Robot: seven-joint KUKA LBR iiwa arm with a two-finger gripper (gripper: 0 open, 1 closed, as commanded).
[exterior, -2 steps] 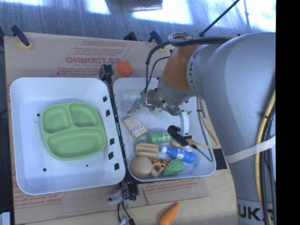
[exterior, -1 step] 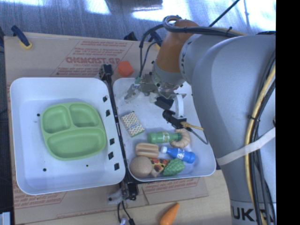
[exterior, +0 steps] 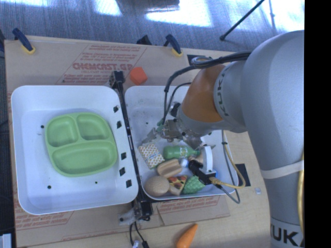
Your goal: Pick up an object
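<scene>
Down in the right-hand white bin (exterior: pixel 145 105), gripper (exterior: pixel 167 132) just up-left of a green bottle (exterior: pixel 179 152); spread or pinched shut, can't tell.

A green divided plate (exterior: pixel 80 143) lies in the left bin (exterior: pixel 20 190). The gripper (exterior: pixel 173 132) hangs low in the right bin (exterior: pixel 145 99), close to a cluster at its near end: a checkered square (exterior: pixel 150 154), a green bottle (exterior: pixel 177 152) and a tan bun (exterior: pixel 156 186). An orange block (exterior: pixel 137 76) and a carrot (exterior: pixel 186 235) lie on the table (exterior: pixel 51 56), outside the bins.
</scene>
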